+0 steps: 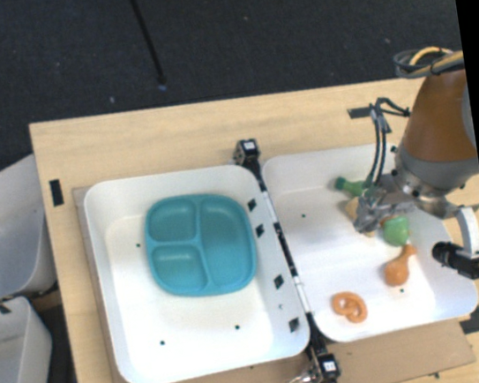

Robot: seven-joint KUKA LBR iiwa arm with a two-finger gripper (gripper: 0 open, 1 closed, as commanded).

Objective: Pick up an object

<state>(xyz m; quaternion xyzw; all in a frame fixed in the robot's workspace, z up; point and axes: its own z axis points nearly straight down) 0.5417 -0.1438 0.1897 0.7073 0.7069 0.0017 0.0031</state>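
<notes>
Bins: two. Left bin (139,353) holds one teal divided plate (201,243). Right bin (311,193) holds one orange pretzel (350,307) at six o'clock, one orange drumstick (399,266) and green pieces (396,230) at three o'clock under the gripper (370,214); finger state unclear.

Even, bright overhead light — soft shadows, mild glare on white bins (106,251), slightly soft focus.

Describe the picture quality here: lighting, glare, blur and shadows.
Camera view: even, soft overhead light, so the teal divided plate casts hardly any shadow; the white bins are bright, close to washed out, with little surface detail; the whole image is soft and low in resolution, so the gripper and the small green items beside it blur together; the floor beyond the bench is dark.
</notes>
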